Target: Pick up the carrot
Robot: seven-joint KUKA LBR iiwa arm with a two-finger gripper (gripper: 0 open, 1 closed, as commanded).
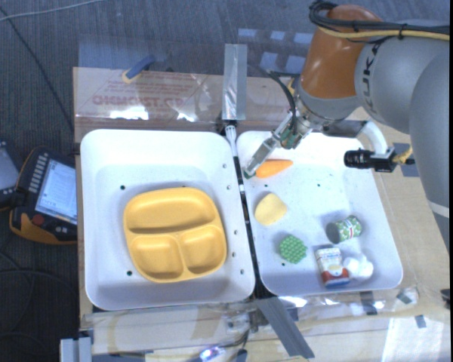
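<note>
The carrot (275,167), small and orange, lies near the far left corner of the right bin (377,210). My gripper (257,161) reaches down and to the left from the orange-banded wrist, its tip by the carrot's left end, close to the bin's left wall. The fingers look close together, and the carrot lies beside them, not between them. I cannot tell whether the tip touches the carrot.
A yellow divided plate (175,232) lies in the left bin (106,157). The right bin also holds a pale yellow lump (270,209), a green disc (292,248), a green can (346,229) and a red-and-white carton (332,267). A teach pendant (45,194) lies left of the bench.
</note>
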